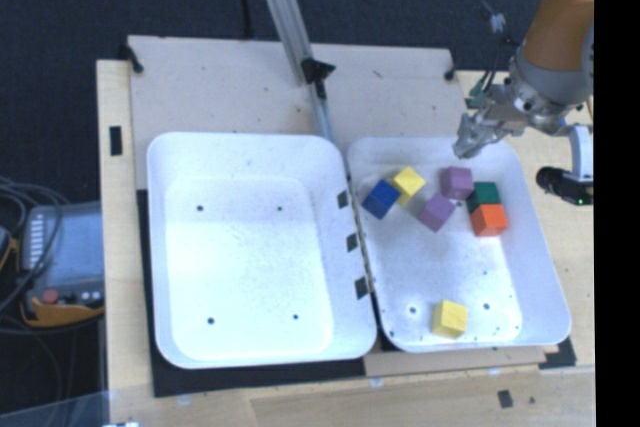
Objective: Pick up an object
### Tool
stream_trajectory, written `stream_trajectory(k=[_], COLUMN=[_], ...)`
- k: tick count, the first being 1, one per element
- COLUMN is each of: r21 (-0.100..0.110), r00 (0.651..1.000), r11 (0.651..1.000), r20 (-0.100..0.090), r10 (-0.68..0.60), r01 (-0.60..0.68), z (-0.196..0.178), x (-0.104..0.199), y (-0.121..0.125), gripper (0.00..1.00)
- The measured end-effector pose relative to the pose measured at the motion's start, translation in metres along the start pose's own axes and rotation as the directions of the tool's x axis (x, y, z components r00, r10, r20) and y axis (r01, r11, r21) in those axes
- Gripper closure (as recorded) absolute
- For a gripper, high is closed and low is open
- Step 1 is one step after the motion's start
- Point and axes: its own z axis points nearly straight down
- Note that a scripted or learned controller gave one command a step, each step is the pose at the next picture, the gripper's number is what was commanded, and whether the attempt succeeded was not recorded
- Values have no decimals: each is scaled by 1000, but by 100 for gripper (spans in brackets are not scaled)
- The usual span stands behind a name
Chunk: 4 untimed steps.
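Hand: the hand (470, 147) is hanging over the far edge of the right bin (530, 310), just beyond the purple cube (457, 181); whether it is open or closed, I cannot tell, and nothing is showing in it.
Blocks: blue cube (380, 199), yellow cube (408, 181), a second purple cube (436, 212), green cube (486, 192) and orange cube (488, 219) are sitting clustered at the far end, probably where they tumbled; another yellow cube (449, 317) is lying apart, nearer.
Left bin: the left bin (250, 245) is sitting beside the right one.
Worktop: the pale worktop (220, 75) is carrying both bins; dark floor is surrounding it.
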Motion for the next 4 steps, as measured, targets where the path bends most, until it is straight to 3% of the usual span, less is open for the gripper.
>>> stream_trajectory(k=[2, 4], r21=[7, 4], r00=[1000, 1000], r11=[1000, 1000], r20=[-4, -3], r10=[-5, -6], r01=[5, 6], z=[-5, 5], x=[95, 203], y=[-7, 11], gripper=[100, 100])
